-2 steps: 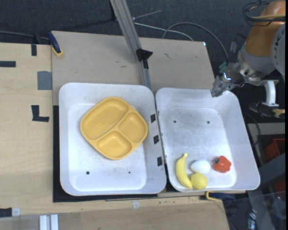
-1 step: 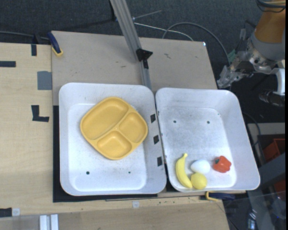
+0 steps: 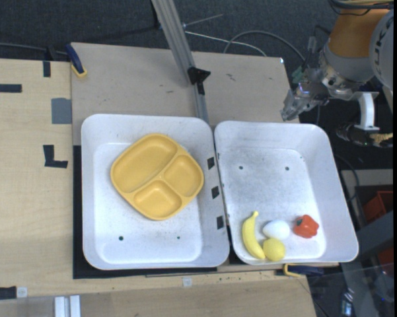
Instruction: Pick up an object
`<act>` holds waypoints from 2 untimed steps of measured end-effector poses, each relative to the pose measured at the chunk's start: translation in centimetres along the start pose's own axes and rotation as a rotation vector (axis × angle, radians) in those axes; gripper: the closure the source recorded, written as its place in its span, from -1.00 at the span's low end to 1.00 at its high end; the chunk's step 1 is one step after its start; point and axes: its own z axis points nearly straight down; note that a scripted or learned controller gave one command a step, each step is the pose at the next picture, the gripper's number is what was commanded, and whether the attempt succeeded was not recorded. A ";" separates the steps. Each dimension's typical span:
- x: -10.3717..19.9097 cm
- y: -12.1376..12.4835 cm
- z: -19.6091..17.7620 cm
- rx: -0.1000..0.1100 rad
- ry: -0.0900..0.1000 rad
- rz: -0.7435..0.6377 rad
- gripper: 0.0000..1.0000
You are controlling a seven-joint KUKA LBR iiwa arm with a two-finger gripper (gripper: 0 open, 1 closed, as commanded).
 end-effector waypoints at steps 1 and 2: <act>5.2 0.1 0.9 0.003 0.000 0.000 1.00; 9.8 -0.9 2.1 0.004 0.000 0.001 1.00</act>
